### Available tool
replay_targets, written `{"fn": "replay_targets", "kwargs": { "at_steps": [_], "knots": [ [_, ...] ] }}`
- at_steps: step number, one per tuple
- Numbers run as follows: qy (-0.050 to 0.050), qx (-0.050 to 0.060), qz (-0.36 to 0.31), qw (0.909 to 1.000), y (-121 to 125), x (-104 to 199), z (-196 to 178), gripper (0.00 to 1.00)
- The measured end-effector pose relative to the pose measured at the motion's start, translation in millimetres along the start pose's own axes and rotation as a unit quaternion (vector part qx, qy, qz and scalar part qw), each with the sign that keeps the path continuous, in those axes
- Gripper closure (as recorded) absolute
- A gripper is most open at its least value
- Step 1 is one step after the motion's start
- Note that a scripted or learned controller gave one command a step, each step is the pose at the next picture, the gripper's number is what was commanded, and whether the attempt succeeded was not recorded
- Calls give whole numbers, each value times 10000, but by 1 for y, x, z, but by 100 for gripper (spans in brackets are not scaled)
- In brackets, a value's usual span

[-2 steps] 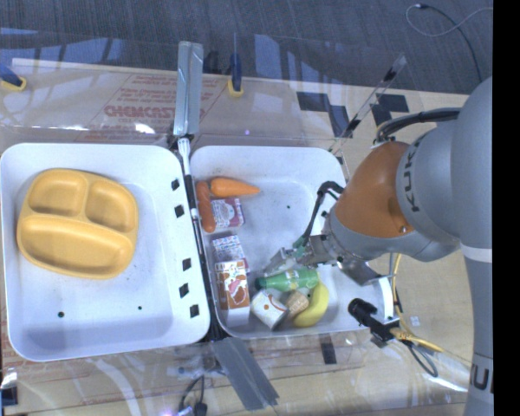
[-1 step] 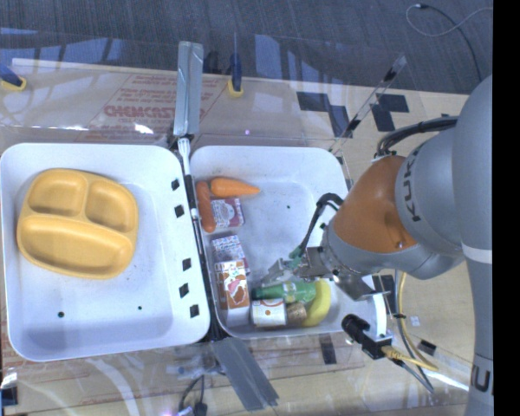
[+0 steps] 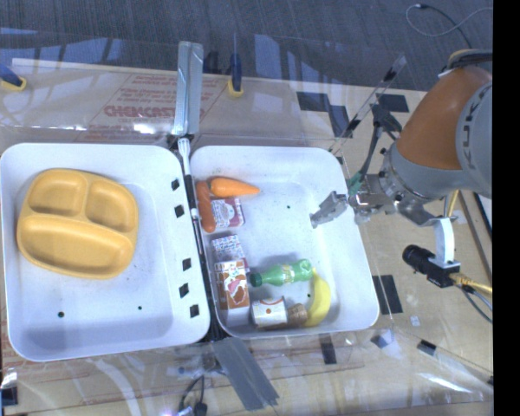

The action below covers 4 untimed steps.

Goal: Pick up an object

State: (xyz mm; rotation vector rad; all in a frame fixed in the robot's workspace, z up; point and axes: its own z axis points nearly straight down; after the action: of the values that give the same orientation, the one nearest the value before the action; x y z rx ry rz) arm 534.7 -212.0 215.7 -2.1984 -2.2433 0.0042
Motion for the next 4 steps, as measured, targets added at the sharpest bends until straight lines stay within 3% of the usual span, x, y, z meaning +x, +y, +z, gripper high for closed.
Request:
{"fn": "replay_targets", "kwargs": {
  "at_steps": [1,2,3,4],
  "knots": [
    [16,4,-2065,9784,-31,19,122,0],
    [-1,-10,-2885,9575,-4,14,20,0],
    [-5,1,-2905,9569,-3,13,13,100],
    [-6,0,-2905,9569,-3,14,13,0]
  ]
}}
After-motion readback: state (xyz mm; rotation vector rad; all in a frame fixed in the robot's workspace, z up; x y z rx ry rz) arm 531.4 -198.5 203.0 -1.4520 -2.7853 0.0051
